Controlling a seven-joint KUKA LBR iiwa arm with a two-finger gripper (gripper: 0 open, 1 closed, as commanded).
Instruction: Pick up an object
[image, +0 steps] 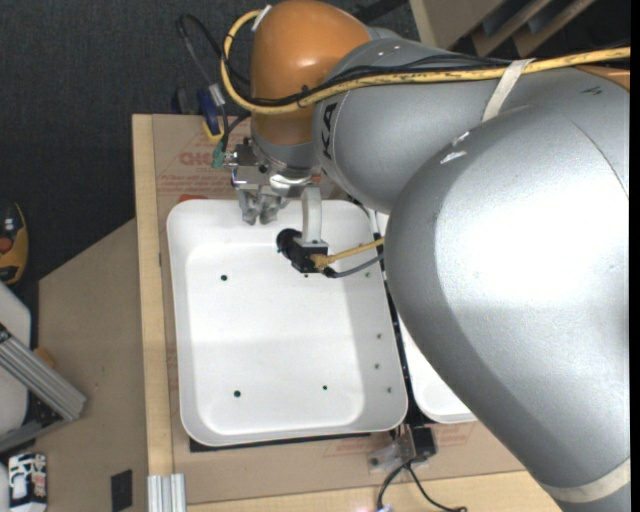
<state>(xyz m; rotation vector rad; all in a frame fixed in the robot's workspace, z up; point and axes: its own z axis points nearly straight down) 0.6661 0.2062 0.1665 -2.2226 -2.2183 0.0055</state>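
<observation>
Overhead, end effector (258, 208) hangs at far rim of view-left bin (205, 340).

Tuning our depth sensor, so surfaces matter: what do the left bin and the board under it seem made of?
Left bin: likely moulded plastic, smooth white, rounded corners, soft sheen. Board: probably cardboard or fibreboard, matte tan, red print.

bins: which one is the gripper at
The left bin as the view shows it: the gripper sits at its far rim. The right bin lies mostly hidden under the arm.
</observation>
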